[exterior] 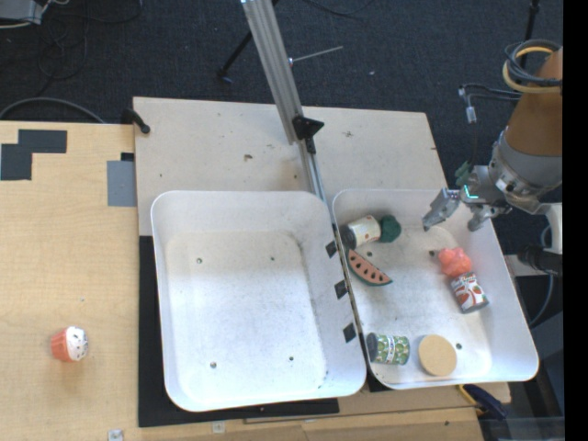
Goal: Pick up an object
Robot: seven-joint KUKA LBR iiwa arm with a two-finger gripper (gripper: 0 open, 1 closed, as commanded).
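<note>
Overhead, the camera view looks down on two white bins side by side, with the right bin (514,333) taken as the landmark. Its left wall touches the left bin (243,297). The gripper (462,210) hangs over the right bin's upper right corner, its two fingers spread wide apart with nothing between them. Above it the arm (533,127) rises toward the frame's right edge, its orange band showing.

Inside the right bin lie the objects to choose from. A pink lump (454,261) sits nearest the gripper, just below it, apart from the fingers. Touching the lump's lower side is a red-and-white packet (469,292). Near the bin's upper left, a cream cylinder (363,231) lies on its side with a green piece (390,229) against its right end. Below those is a watermelon slice (368,271), close to the left wall. Along the bin's lower edge, a green can (390,349) lies on its side, and a tan disc (438,356) rests just right of it.

Well left of the right bin, on the wooden table (55,246), stands a small red-and-white toy (70,344). A metal rail (280,76) slants up from the bins' shared upper corner.
</note>
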